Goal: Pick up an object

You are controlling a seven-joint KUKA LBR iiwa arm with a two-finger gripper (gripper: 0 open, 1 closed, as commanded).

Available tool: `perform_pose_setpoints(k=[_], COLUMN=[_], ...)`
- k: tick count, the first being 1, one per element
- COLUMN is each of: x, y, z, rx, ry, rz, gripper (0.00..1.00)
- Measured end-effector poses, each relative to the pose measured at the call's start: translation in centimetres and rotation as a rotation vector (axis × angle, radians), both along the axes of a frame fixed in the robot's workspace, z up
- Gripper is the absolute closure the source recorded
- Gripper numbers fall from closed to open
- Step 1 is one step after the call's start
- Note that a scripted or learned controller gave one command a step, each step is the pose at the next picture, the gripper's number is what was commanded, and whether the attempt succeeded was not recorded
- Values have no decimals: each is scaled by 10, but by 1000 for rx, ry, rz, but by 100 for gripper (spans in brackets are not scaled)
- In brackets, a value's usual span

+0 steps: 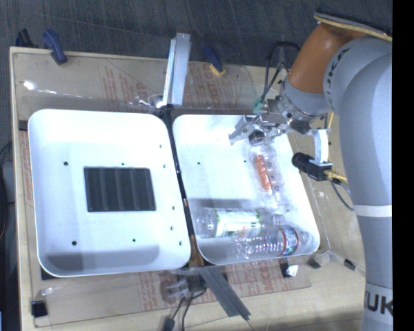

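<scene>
Hovering at about 1 o'clock in the right bin, the tool sits over the upper end of a clear bottle with an orange label. Whether its fingers stand apart or together cannot be told from this slant, and nothing is visibly held between them.

Candidate objects all lie in the right bin: the orange-label bottle along the 3 o'clock wall, a bottle with a green and white label at 6 o'clock, and a clear ribbed bottle just beside it against the near wall.

Risks, as judged: the bottles are round, smooth and transparent, so a pinch near the cap end could slip or roll the bottle against the wall. Closeness to the bin wall may block one finger. The two lower bottles touch, so lifting one could drag the other.

Hard to make out: the bottle outlines blur into the white bin, and the tool tips appear to merge with the bottle neck. The left bin carries a dark ribbed panel.
</scene>
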State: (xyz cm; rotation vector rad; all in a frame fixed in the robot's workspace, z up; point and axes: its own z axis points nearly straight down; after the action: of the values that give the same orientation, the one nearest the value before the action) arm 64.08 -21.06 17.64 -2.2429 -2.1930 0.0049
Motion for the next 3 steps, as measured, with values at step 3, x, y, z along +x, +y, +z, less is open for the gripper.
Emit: perform_pose_setpoints(k=[3], x=[-27], y=[0], z=[21], rx=[-1], ry=[-5], rz=[208], gripper=[0])
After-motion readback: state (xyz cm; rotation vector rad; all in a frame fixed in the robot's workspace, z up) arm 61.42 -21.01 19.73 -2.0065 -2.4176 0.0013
